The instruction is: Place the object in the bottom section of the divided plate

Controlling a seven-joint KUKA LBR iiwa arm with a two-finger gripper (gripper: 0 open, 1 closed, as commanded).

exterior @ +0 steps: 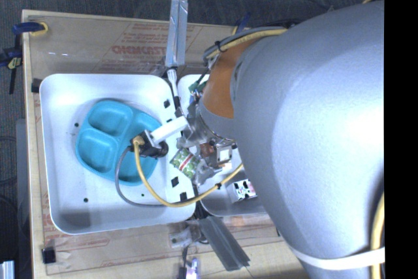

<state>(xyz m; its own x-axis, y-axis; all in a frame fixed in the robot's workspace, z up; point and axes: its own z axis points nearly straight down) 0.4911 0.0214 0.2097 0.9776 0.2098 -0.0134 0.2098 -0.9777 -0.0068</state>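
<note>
The blue divided plate [104, 140] in the left bin [59, 140] looks bare where I can see it, so I judge the placing is not yet done. A green-and-white packet [185, 161], likely the object, sits at the tool [194, 153], just right of the plate. The arm [307, 134] crowds the view, and I cannot tell whether the tool is apart or clamped on the packet.

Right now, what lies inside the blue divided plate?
Nothing shows in the two left sections of the blue divided plate. The arm covers part of its right section; there I cannot tell.
</note>
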